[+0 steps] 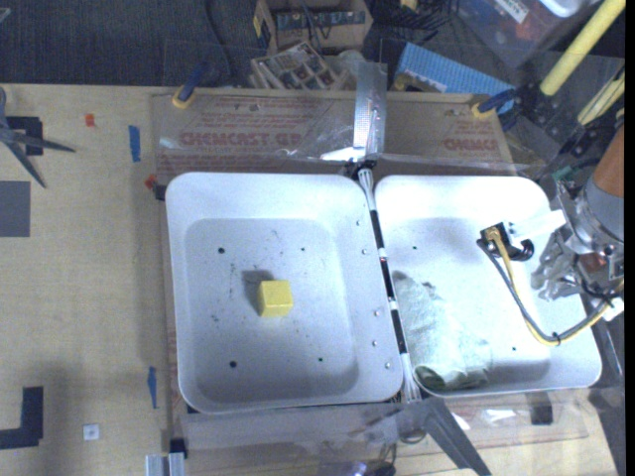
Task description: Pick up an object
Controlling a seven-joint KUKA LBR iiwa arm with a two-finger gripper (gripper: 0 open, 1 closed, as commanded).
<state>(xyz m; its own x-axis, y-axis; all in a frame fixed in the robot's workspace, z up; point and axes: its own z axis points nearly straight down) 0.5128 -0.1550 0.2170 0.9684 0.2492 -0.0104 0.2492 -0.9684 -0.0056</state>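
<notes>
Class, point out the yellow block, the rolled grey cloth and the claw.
yellow block [276, 297], camera view, top face.
rolled grey cloth [437, 330], camera view, middle of roll.
claw [562, 272], camera view, between fingertips.

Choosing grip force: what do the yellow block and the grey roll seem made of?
The yellow block looks like rigid plastic or painted wood: crisp edges, matte, even colour. The grey roll in the right bin looks like soft cloth: mottled, rumpled, sagging outline. Neither is certain.
</notes>
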